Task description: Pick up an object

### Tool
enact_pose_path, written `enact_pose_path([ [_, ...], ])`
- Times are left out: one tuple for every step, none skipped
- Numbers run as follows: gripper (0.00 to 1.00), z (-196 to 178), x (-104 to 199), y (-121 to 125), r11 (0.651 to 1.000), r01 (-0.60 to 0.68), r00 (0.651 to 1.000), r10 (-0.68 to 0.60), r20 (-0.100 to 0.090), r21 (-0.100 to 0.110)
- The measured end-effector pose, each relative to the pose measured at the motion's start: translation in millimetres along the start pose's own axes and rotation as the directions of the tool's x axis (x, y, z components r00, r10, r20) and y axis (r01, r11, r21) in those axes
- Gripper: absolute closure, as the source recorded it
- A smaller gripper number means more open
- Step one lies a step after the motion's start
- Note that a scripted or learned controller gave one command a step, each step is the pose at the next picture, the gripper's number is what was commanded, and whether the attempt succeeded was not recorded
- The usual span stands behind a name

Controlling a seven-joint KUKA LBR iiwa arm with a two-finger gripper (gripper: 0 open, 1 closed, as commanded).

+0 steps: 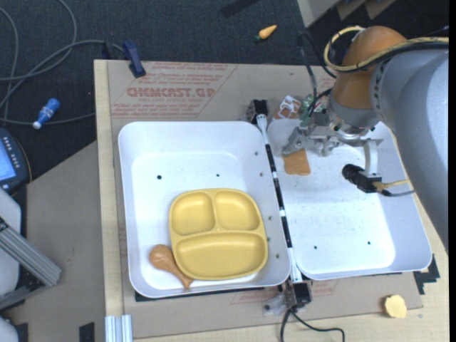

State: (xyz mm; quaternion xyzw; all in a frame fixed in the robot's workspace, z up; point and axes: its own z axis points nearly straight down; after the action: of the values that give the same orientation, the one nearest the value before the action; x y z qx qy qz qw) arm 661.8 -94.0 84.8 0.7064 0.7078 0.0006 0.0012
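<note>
Dark carpet with loose cables surrounds a brown cardboard-topped bench (pixel 178 84), and on it I count two shallow white plastic bins side by side: the left bin (pixel 142 148) and the right bin (pixel 356 241). In the left bin lie two things: one yellow plastic plate with three compartments (pixel 216 234) near the front, and one tan drumstick-shaped toy (pixel 168 261) touching the plate's near left edge, its thin end tucked under the rim. In the right bin I see one small orange-brown flat block (pixel 297 163) at the far left corner, close to the divider between the bins. My arm reaches in from the right, and the gripper (pixel 311 140) hangs directly over the far edge of that block, so I judge the block to be the thing it is set up to pick. From this angle I cannot tell how the claw stands. The block looks flat on the bin floor, not lifted, so I judge the pick not yet made.
</note>
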Motion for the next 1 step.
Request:
enact_pose_path([
  [0.00, -0.2, 1.8, -5.3, 1.000, -0.002, 1.000, 0.002, -0.001, 0.004],
])
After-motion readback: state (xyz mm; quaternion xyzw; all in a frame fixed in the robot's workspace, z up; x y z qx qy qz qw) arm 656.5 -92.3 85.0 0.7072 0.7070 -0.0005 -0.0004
